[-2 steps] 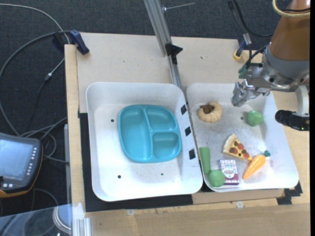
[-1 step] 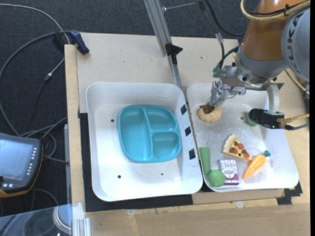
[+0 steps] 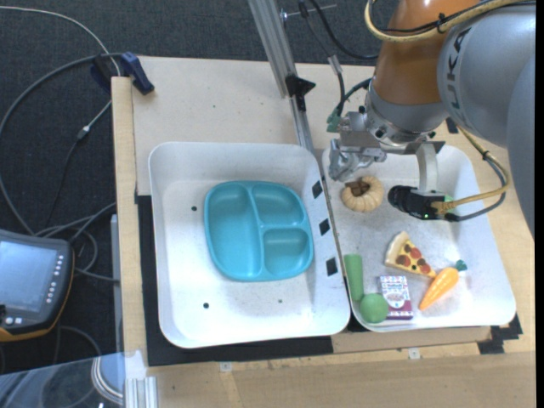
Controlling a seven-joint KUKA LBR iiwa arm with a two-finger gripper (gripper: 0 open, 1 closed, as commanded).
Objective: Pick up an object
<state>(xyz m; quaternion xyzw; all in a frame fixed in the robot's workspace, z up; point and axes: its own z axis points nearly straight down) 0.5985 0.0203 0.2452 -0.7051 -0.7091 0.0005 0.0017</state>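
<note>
- Closest to the camera, at the near edge of the right bin [image 3: 507, 301], lie a green toy [image 3: 371, 306] and a small pink-and-white box [image 3: 395, 297], touching each other.
- Just right of the box is a toy carrot [image 3: 439, 287], its leafy end pointing away to the right.
- Just beyond the box and beside the carrot lies a toy pizza slice [image 3: 408, 257].
- Further back in the same bin, near its left wall, sits a small tan pumpkin [image 3: 362, 194], upright with its stem on top and well apart from the other toys.
- Directly over the pumpkin's far-left side hangs the end effector [image 3: 342, 167]. Whether it is apart or together cannot be told from this angle, and nothing can be seen clamped in it.
- Behind it, the grey arm [image 3: 489, 66] with its orange band [image 3: 421, 49] comes in from the right.
- Over in the left bin [image 3: 157, 195] a teal divided plate [image 3: 257, 229] lies flat near the middle.
- Both bins rest side by side on the pale desk [image 3: 212, 100], with their inner walls touching.
- Off the desk to the left, a handheld screen [image 3: 25, 283] lies on the dark floor among thin cables.
</note>
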